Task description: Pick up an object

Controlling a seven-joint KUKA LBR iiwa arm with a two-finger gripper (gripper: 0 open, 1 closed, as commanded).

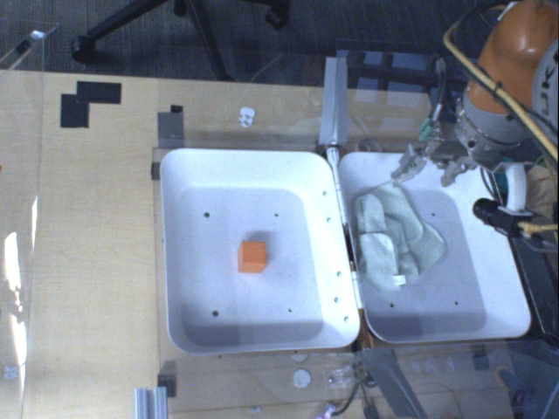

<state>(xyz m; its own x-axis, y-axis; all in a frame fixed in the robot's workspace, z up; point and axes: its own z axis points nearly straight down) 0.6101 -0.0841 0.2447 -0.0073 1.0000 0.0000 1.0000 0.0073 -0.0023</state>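
1. The cloth (397,238) lies crumpled in my right bin (489,317), toward its left wall.
2. An orange cube (252,257) sits mid-floor in the left bin (188,234) — well apart from the cloth.
3. My tool (430,162) hangs over the right bin's far edge, fingers spread, grasping nothing — just beyond the cloth.
4. Both bins rest on the bench (79,260).

Grey arm (502,112), orange band (517,37), yellow cable, metal gripper (430,166)
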